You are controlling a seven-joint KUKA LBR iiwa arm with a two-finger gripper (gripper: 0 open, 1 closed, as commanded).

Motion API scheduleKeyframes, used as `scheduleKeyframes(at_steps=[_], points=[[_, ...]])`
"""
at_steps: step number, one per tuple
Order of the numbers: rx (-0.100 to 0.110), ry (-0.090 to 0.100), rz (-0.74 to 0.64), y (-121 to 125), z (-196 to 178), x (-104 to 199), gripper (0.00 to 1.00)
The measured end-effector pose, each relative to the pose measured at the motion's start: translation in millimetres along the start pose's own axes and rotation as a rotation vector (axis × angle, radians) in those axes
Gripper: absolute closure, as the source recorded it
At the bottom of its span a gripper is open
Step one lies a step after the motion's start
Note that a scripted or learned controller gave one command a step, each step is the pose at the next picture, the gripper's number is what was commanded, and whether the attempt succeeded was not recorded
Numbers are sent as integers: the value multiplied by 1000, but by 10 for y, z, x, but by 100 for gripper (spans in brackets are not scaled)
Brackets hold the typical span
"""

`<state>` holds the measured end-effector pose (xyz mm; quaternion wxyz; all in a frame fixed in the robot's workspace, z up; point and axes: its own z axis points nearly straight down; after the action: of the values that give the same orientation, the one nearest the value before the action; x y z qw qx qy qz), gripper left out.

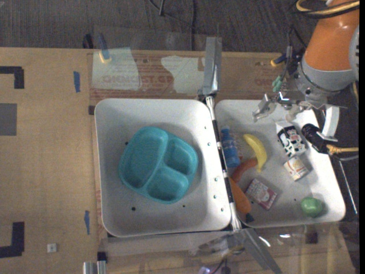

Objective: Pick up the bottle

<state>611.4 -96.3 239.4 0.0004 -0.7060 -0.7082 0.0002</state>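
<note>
We see a teal divided plate (pixel 159 164) in the left bin (pixel 108 119). In the right bin (pixel 336 207), taking the banana (pixel 256 150) as our marker, the blue bottle (pixel 230 148) lies just left of it against the bin's left wall, and the gripper (pixel 278 103) hangs above and right of it.

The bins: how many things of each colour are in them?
Teal: 1, divided plate
Blue: 1, bottle
Yellow: 1, banana
Orange: 1, carrot
Green: 1, ball
Pink: 1, packet
White: 2, cartons
Total: 8
</note>
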Motion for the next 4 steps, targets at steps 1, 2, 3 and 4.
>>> scheduleKeyframes(at_steps=[1,2,3,4], points=[[1,0,162,-331,1100,-14,0],[-2,0,167,-325,998,-32,100],[-2,-1,395,429,535,482,100],[-4,-2,391,437,431,498,100]])
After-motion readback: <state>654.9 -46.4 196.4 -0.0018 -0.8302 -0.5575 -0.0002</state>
